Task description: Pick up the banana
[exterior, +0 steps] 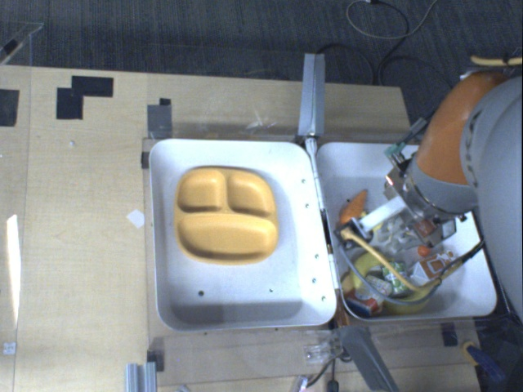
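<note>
Bench is light wood; two white bins sit side by side. Your banana [409, 288] lies curved along the near edge of the right bin [482, 296], half buried in clutter — awkward to reach. Gripper [391, 233] hangs just above it; grip state I can't tell. Yellow divided tray [226, 215] sits alone in the left bin [163, 243]. No legible writing, probably.

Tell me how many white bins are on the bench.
2. The left bin holds a yellow divided tray. The right bin holds a cluttered pile with the banana near its front, under the arm; other items there may be hidden.
</note>
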{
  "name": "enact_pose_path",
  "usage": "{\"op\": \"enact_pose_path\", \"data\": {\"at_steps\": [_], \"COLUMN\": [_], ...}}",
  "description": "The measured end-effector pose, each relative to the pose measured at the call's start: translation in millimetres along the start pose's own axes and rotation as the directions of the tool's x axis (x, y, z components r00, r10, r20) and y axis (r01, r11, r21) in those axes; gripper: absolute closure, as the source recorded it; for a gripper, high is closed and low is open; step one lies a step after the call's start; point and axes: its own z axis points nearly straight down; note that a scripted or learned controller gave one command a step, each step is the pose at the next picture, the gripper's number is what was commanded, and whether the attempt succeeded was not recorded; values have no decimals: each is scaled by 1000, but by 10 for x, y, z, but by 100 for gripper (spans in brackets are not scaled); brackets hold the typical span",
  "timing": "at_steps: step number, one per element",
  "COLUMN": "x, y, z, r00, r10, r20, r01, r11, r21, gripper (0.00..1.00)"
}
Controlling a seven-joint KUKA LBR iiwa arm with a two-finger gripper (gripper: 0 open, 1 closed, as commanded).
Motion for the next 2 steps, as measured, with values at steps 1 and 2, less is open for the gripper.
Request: {"op": "enact_pose_path", "data": {"at_steps": [1, 2], "x": [959, 957], "y": [-285, -280], "z": [-244, -245], "r00": [988, 988], "r10": [154, 155], "r20": [-1, -1], "r01": [-154, -155], "r11": [988, 988], "r21": [0, 0], "gripper": [100, 0]}}
